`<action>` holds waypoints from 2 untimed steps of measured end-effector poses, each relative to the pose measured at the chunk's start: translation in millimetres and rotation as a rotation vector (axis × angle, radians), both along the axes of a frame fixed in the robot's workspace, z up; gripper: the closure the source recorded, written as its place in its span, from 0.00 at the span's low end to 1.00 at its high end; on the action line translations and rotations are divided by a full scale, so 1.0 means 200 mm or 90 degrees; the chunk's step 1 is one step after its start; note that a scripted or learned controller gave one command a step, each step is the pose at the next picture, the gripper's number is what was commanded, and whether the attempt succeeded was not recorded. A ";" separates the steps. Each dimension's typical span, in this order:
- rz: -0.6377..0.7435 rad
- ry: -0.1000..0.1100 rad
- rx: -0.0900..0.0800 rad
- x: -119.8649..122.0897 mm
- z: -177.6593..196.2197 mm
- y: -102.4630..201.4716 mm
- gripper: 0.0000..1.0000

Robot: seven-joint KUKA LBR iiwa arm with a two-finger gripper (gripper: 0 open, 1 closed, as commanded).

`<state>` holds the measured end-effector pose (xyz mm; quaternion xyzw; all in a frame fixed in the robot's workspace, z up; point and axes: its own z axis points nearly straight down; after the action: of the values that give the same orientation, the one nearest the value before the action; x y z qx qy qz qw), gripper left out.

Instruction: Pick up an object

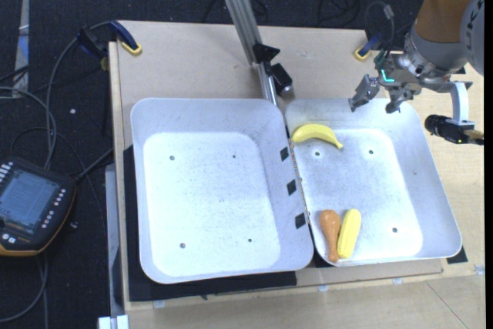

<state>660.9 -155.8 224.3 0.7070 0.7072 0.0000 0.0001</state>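
Camera view, arm: the grey arm with its orange band (451, 8) enters at the upper right of the frame, wrist pointing down and left.
Camera view, gripper: the gripper (375, 98) hangs over the upper right corner of the right bin (431, 189), near its far rim; its two dark fingers are spread apart with nothing between them.
Camera view, banana: a yellow banana (316, 135) lies in the upper left part of the right bin, left of and below the gripper, apart from it.
Camera view, lower items: an orange carrot-like piece (330, 231) and a yellow corn-like piece (349, 233) lie side by side, touching, near the bin's lower left edge.
Camera view, left bin: the left bin (154, 119) sits just beside the right one at centre frame.
Camera view, surroundings: a handheld control pendant (27, 204) rests on the dark floor at the left edge; a slanted metal rail (239, 4) crosses the top centre.
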 end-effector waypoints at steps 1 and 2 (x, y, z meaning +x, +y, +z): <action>0.000 0.000 0.000 0.00 0.00 0.00 0.00; 0.000 0.003 0.001 -0.02 -0.31 0.02 0.00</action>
<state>657.8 -152.3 161.6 0.7069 0.7073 -0.0015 -0.0021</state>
